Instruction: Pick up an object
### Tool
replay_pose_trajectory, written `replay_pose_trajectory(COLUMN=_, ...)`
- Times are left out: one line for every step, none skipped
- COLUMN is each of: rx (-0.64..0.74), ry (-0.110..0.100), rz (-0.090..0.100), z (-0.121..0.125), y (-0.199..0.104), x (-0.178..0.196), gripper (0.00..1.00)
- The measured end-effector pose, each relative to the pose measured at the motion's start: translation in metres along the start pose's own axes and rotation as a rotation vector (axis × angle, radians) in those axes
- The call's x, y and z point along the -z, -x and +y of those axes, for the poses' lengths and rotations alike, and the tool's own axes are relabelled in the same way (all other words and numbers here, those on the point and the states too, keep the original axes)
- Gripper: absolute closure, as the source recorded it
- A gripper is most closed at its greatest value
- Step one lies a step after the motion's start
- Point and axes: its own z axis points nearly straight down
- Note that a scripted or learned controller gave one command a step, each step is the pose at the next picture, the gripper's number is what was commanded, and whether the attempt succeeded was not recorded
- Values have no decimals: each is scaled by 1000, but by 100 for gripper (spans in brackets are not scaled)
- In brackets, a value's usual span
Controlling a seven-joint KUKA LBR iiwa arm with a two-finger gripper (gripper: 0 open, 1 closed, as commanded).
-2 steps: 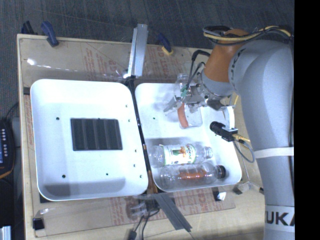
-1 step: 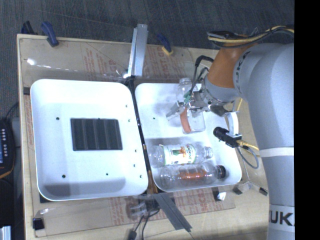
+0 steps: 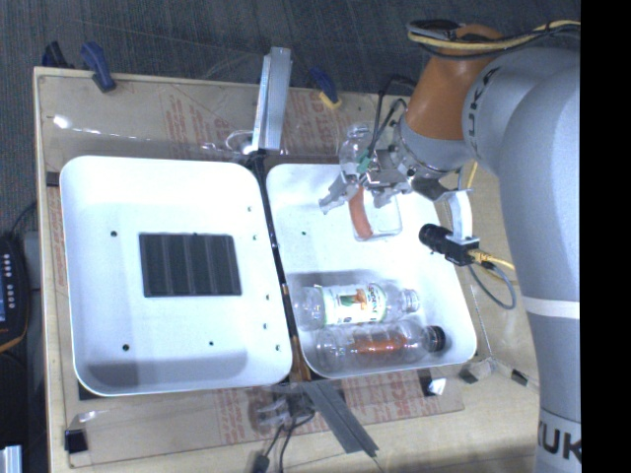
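Two clear plastic bottles lay side by side at the near wall of the right bin [image 3: 296, 200]: a green-labelled bottle [image 3: 357, 304] and, touching it, a bottle with reddish contents [image 3: 380, 343]. Probably slid there against the rim. A reddish-orange object [image 3: 362, 219] showed below the end effector [image 3: 367, 187] over the far part of that bin; whether it was grasped, or the end effector released or clenched, I could not tell. Left bin [image 3: 99, 264] held a dark ribbed panel [image 3: 189, 264].
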Motion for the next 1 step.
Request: replay_pose_trajectory(rx=236, ry=2, rz=-2, z=7, y=-30, x=50, gripper=100)
